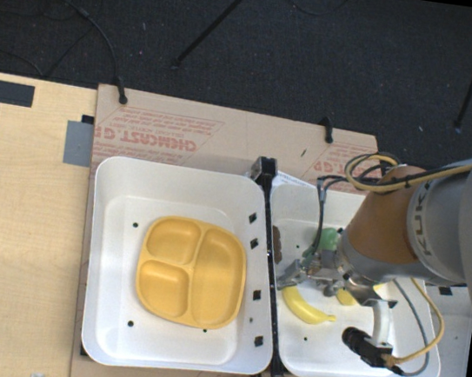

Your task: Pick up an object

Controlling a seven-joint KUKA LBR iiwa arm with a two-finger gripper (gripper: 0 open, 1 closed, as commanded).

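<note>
While plate (192, 272) fills left bin (122, 184), banana (306, 307) lies right.

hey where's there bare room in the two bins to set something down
Left bin: only a bare strip between the yellow divided plate and the walls, widest along the near and left sides. Right bin: crowded under the arm around the banana and green object; its near-left corner is bare.
</note>
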